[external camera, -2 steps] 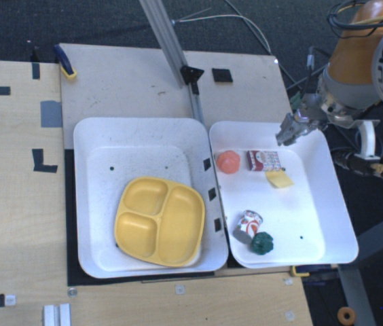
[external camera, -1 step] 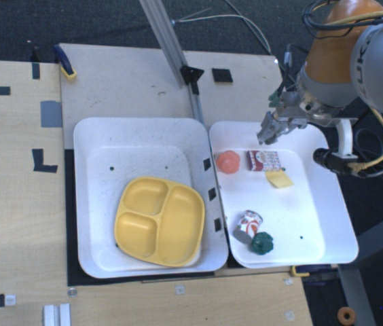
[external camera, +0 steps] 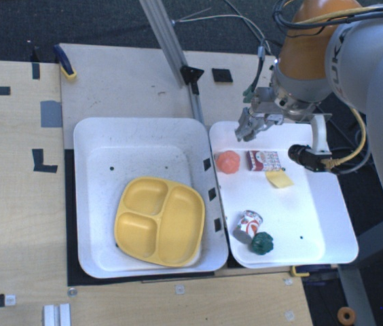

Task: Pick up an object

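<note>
Two white bins sit side by side on the bench. The left bin [external camera: 96, 182] has a yellow tray [external camera: 159, 220] in it, with three little sections, lying toward the front of the bin. The right bin [external camera: 314, 216] has small things in it. Near the back there is a round pink-red ball [external camera: 228, 162], and just beside it is a small red and white packet [external camera: 264, 160]. A yellow block [external camera: 280, 179] lies close to the packet, a bit more to the front. Nearer the front of the bin there is a crumpled red and white wrapper [external camera: 248, 225], and a green lump [external camera: 261, 244] is touching it or almost touching it. The big grey arm [external camera: 361, 53] with an orange band comes in from the right. Its gripper [external camera: 246, 133] hangs over the back edge of the right bin, a little behind the ball and the packet. The gripper points down and tilts a bit to the left. Nothing can be seen in its grip, and I cannot tell how far apart its tips are from here. A thin grey pole [external camera: 168, 39] slants across the bench behind the bins, and a yellow and blue clip [external camera: 65, 63] sits at the far left corner of the mat.
</note>
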### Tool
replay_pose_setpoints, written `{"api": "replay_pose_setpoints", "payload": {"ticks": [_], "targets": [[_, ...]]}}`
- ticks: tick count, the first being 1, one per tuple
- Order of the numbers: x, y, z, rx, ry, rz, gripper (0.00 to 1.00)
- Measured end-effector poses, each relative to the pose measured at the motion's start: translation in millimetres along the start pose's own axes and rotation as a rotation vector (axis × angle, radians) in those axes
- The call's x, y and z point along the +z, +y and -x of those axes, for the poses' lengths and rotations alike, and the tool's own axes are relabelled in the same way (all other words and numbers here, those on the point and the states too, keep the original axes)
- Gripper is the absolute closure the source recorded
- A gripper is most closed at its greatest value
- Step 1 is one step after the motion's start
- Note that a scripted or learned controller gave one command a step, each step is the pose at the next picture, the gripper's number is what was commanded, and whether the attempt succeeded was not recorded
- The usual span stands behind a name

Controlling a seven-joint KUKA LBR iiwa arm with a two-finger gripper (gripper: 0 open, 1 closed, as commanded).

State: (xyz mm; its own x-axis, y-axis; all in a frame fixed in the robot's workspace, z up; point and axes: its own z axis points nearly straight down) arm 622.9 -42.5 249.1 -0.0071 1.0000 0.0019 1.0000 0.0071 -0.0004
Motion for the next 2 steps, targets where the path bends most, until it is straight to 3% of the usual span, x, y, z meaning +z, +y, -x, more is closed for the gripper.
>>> {"api": "replay_pose_setpoints", "payload": {"ticks": [1, 2], "targets": [[17, 1, -58, 0.000, -0.001, -0.003, 1.00], [21, 16, -108, 0.000, -0.001, -0.001, 1.00]]}}
